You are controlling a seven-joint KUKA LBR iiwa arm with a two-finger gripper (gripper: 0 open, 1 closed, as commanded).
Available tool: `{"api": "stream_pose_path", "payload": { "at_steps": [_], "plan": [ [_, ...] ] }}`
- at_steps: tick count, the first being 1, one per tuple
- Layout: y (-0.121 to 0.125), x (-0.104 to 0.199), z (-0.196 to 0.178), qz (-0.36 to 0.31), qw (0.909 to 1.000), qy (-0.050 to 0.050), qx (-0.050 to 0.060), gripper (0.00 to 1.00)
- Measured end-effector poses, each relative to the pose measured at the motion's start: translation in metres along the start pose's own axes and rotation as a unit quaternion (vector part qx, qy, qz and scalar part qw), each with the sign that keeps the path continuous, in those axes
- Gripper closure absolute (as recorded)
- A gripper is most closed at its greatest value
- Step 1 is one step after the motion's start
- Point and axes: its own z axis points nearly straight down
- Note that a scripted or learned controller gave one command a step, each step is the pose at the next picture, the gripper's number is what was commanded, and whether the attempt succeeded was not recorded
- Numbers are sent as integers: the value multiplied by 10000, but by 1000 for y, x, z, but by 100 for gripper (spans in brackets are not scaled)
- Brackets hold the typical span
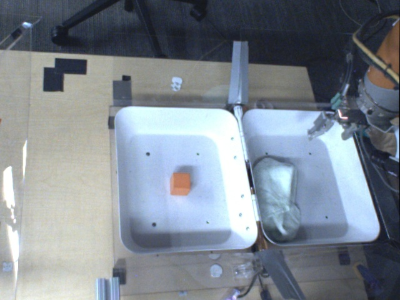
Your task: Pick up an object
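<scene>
We find the gripper (pixel 330 125) hanging over the far right corner of the right bin (pixel 350 230), its two thin fingers spread a little apart with nothing between them, so we judge the pick has not begun in earnest. Nearest to it, below and to its left, lies a white bag (pixel 277 195) slumped against the left wall of that same bin, clear of the fingers and touching none of them. Farther off to the left, across the divider, sits a small orange block (pixel 180 184) near the middle of the left bin (pixel 134 230), well apart from the gripper. As we read it, everything is left to do: choose one object, come down over it, close and lift.
</scene>
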Motion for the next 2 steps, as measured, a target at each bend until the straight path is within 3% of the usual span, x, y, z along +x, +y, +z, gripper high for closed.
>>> {"api": "stream_pose_path", "payload": {
  "at_steps": [1,2],
  "plan": [
    [46,-46,151,-131,9999,-12,-32,0],
    [48,-45,138,-154,9999,-21,-61,100]
  ]
}}
